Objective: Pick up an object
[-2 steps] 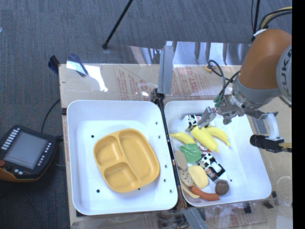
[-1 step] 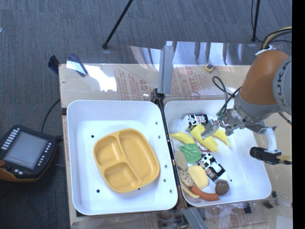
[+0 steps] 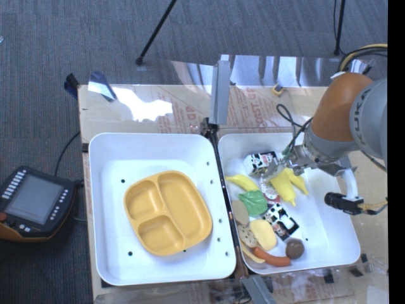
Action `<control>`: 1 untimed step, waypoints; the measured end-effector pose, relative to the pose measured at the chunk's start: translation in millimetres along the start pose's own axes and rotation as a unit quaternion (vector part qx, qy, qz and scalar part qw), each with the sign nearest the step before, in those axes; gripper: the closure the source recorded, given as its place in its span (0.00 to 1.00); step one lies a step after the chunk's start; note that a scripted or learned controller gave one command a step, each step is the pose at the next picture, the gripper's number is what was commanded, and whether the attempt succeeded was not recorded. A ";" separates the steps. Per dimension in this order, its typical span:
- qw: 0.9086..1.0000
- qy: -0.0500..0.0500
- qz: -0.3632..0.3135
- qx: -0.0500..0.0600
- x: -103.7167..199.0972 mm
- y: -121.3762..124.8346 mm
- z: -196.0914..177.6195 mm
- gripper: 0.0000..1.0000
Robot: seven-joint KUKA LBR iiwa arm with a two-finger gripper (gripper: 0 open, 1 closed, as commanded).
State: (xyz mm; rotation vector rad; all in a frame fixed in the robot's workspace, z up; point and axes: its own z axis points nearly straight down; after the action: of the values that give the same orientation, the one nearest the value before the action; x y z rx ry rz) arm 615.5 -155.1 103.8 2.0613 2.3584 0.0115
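Note:
My gripper [image 3: 283, 167] hangs over the upper middle of the right bin [image 3: 329, 233], at the end of the grey arm with the orange band. Right below it lies a yellow banana bunch [image 3: 288, 184], touching or very nearly touching it. A black-and-white cow-patterned item [image 3: 260, 161] sits just left of the gripper. Further left lie a single yellow banana [image 3: 241, 182] and a green toy [image 3: 254, 202]. I cannot tell if anything is gripped.
The right bin's front left also holds a second cow-patterned piece [image 3: 281, 220], a pale yellow lump [image 3: 263, 234], a cookie [image 3: 247, 237], an orange carrot [image 3: 274, 257] and a brown ball [image 3: 294, 249]. A yellow divided plate [image 3: 168, 212] lies in the left bin [image 3: 107, 163].

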 end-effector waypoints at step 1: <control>0.998 -0.002 -0.069 -0.003 -30.4 -17.8 7.4 0.00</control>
State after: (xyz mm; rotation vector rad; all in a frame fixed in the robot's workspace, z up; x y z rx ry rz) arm 602.0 -187.6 96.2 1.8881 2.4895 0.0144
